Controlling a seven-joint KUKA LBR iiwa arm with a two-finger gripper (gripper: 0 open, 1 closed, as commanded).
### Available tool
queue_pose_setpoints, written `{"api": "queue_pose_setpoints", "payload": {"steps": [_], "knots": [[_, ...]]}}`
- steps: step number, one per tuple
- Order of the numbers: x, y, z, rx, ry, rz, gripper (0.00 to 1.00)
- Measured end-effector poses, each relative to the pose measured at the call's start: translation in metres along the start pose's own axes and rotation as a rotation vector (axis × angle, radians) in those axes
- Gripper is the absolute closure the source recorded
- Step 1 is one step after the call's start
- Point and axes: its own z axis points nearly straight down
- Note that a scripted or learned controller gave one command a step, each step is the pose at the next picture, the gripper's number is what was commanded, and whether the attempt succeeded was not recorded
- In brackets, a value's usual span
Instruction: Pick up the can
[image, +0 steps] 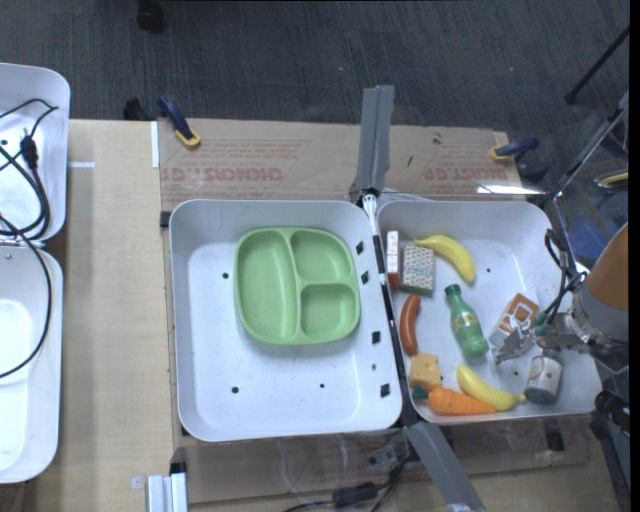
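Camera view, cylindrical metal can (543, 377), tool (517, 343) beside

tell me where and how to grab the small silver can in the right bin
Grip the small silver can across its round side wall, mid-body, coming from above. It appears to lie tilted near the right white bin's front right corner, so its curved sides are exposed. The two-finger gripper sits just up-left of it. A yellow banana lies close on the left, so close the fingers along the other axis.
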Motion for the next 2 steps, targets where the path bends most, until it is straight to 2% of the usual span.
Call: {"api": "queue_pose_setpoints", "payload": {"steps": [1, 2], "knots": [[-0.003, 0.042, 0.000, 0.000, 0.005, -0.012, 0.00], [-0.003, 0.002, -0.001, -0.003, 0.004, 0.004, 0.00]]}}
